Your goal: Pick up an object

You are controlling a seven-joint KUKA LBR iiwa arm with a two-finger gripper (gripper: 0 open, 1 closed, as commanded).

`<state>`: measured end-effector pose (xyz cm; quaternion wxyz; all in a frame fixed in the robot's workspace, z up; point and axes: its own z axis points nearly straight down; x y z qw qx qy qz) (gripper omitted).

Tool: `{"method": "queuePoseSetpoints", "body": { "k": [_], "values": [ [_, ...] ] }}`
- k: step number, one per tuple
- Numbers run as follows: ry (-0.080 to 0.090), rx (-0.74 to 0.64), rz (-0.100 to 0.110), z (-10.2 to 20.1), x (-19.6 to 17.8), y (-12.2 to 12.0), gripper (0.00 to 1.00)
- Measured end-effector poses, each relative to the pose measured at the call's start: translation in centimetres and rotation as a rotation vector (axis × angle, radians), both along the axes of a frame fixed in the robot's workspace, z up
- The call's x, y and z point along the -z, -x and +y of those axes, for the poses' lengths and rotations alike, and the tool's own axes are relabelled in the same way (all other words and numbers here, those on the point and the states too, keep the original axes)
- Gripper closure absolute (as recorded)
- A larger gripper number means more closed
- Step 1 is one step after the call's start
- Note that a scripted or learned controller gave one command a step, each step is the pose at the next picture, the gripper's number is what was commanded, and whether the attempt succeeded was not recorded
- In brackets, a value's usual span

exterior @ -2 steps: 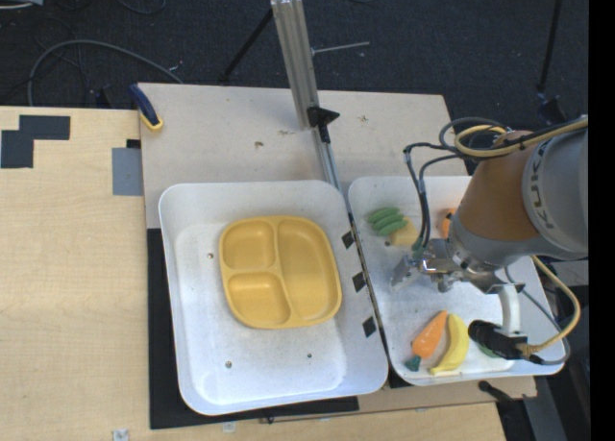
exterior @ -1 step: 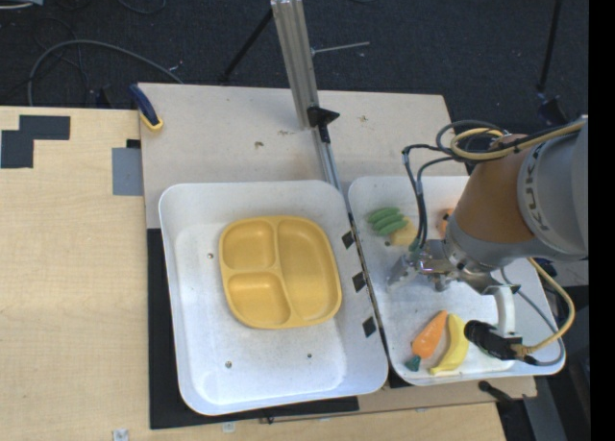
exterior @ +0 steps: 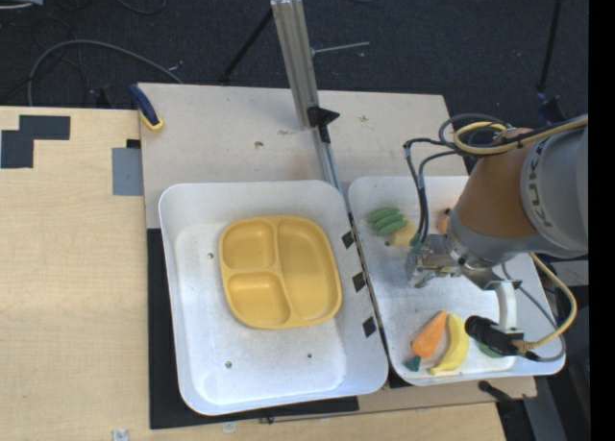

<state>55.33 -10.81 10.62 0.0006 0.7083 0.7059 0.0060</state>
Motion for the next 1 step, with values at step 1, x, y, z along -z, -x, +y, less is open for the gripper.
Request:
{"method": "queuePoseSetpoints", "body": {
  "k": [1],
  "values": [
    [0.007, -0.004, 0.010, 0.15, -4.19, -0.14, 1.00]
  ]
}}
